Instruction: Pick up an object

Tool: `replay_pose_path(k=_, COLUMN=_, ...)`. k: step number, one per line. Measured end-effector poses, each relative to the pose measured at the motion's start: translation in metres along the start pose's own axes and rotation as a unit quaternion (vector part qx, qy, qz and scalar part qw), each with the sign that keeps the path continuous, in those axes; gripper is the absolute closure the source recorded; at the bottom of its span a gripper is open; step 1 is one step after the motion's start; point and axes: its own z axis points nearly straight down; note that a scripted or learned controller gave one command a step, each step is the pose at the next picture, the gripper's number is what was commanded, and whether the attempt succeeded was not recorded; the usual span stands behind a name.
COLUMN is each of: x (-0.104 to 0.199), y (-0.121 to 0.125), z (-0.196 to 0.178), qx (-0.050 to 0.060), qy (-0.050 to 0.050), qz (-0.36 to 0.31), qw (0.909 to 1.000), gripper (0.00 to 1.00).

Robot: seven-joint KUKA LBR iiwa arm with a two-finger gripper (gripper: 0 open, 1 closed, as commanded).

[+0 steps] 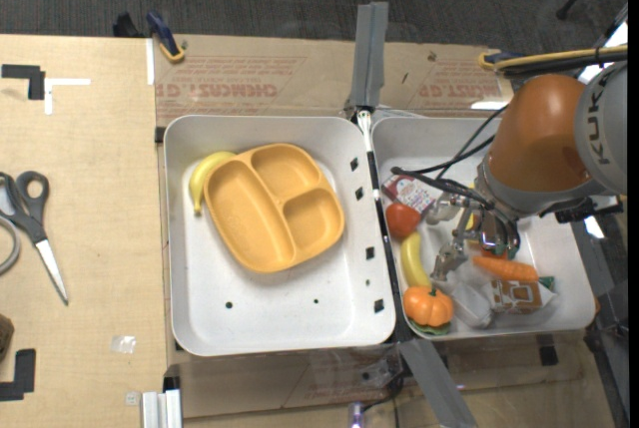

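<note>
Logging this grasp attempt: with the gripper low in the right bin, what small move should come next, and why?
Probably a short descent. The gripper hangs over bare floor of the right bin, with the yellow banana to its left, the orange carrot to its right and the small orange pumpkin in front. Nothing shows between its fingers, so shifting toward the carrot first looks wise.

Bins, white: 2 – left [190, 316], right [569, 316]. Divided plate [275, 207], yellow-orange: 1. Bananas: 2 – by plate [203, 175], in right bin [412, 258]. Tomato [402, 219]: 1. Pumpkin [428, 306]: 1. Carrot [507, 268]: 1. Scissors [38, 231] on bench: 1 pr.
</note>
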Motion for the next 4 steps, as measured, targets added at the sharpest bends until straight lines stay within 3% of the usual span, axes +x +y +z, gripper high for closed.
replay_pose_path(k=1, x=-0.062, y=-0.015, z=0.000, qx=0.000, qy=-0.002, qz=0.026, qw=0.9997, gripper=0.00)
replay_pose_path(k=2, x=-0.063, y=-0.014, z=-0.008, qx=0.000, qy=-0.003, qz=0.024, qw=0.9997, gripper=1.00)
replay_pose_path(k=3, x=-0.063, y=-0.013, z=-0.008, qx=0.000, qy=-0.003, qz=0.024, qw=0.9997, gripper=0.00)
replay_pose_path(k=4, x=-0.064, y=-0.013, z=-0.017, qx=0.000, qy=-0.004, qz=0.024, qw=0.9997, gripper=1.00)
